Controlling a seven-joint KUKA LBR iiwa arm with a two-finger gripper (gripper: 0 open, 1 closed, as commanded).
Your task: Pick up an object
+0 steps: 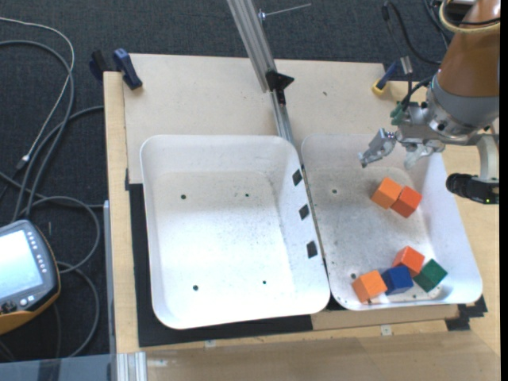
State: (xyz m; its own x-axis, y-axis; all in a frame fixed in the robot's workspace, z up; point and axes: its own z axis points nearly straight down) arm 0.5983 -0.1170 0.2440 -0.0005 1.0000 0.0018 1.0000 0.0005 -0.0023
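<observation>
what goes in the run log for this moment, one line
pincer open, nothing held | above right bin | nearest: orange blocks | pick not yet made

Two bins are set side by side on the surface (198, 86). In the right bin (341, 236), two touching blocks (396, 196) are placed toward the far side, below the gripper (393, 151). Four more blocks (399, 275) are clustered at the near edge. A handheld pendant (20, 272) is seen left of the surface.

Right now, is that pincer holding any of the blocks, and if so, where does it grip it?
Nothing is held. The pincer hangs open above the right bin, with no block between its fingers; the nearest orange blocks lie apart from it on the bin floor.
</observation>
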